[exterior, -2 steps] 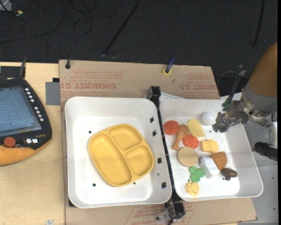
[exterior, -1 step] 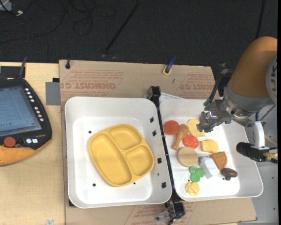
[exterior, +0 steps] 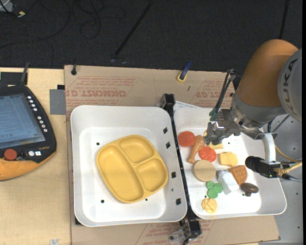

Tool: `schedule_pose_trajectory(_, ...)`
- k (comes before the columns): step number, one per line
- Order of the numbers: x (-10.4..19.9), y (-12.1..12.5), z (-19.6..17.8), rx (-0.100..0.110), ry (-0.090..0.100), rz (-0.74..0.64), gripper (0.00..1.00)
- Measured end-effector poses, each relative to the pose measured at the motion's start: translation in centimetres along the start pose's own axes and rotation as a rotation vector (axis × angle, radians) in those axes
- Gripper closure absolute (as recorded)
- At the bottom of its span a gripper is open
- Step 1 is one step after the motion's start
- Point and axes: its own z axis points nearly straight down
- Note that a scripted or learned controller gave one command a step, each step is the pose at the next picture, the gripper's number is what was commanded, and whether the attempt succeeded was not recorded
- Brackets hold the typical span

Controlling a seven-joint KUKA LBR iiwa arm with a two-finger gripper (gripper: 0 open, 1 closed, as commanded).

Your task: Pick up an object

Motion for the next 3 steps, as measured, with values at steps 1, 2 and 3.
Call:
schedule_pose_trajectory(1,-0.34,-1.34,-0.10,0.001,-0.002,0.003,1.00)
schedule_pose_trajectory(2,-0.82,-1.37,0.49,0.001,-0.002,0.004,1.00)
schedule_pose_trajectory(3,-0.14,-1.77,0.61,0.001,-0.001,0.003,1.00)
